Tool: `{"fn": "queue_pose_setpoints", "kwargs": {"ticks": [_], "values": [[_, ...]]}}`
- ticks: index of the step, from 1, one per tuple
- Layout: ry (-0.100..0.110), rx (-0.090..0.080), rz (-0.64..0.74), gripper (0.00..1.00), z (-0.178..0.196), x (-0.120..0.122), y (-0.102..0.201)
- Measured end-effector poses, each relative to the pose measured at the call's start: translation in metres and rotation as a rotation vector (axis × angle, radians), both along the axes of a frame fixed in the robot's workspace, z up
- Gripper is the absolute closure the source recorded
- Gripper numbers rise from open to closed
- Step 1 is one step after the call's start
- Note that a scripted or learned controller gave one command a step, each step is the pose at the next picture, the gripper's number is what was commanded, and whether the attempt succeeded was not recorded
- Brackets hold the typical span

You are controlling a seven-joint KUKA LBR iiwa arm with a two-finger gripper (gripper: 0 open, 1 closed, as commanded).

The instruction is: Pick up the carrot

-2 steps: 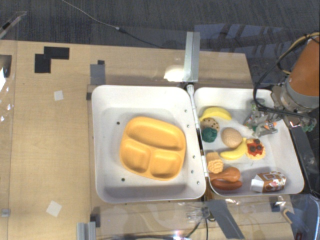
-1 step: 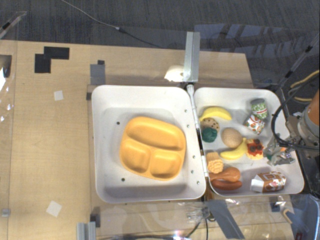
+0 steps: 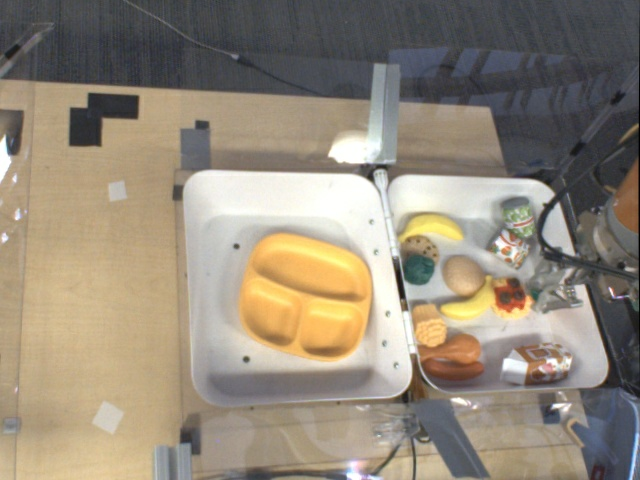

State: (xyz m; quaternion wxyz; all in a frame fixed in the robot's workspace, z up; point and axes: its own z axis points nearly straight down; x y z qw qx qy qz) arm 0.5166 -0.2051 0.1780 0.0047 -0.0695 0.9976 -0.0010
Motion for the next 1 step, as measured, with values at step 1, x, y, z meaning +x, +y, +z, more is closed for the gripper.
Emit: {"fn": "queue_pose_setpoints", "kwargs": {"ticks": [1], "values": [[0.001, 0.004, -0.205, 1.00, -0.0387, -0.0080, 0.0219]]}}
